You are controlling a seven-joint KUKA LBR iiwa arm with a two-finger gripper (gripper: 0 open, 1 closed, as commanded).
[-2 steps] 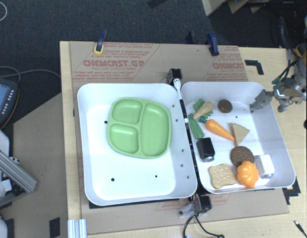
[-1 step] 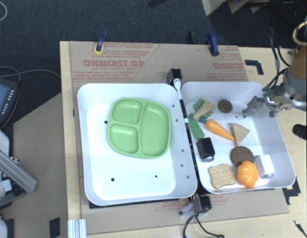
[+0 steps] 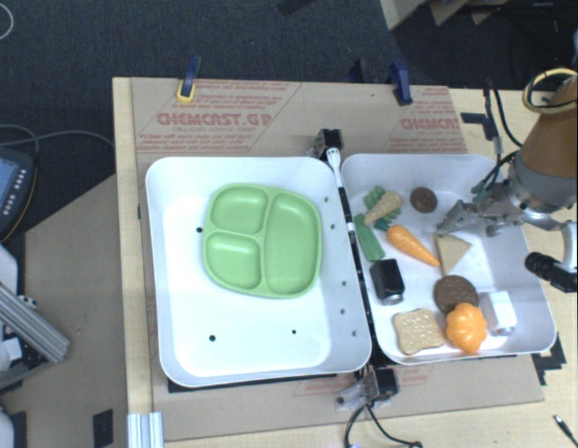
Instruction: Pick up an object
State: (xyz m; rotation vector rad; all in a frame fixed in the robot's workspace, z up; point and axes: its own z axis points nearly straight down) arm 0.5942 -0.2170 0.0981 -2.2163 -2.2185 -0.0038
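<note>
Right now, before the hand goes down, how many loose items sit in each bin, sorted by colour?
Green: 2, divided plate, long piece
Orange: 2, carrot, pumpkin-like piece
Brown: 2, small round, large round
Tan: 3, corn-like piece, wedge, bread slice
Black: 1, block
White: 1, block
Total: 11; left bin 1, right bin 10
</note>
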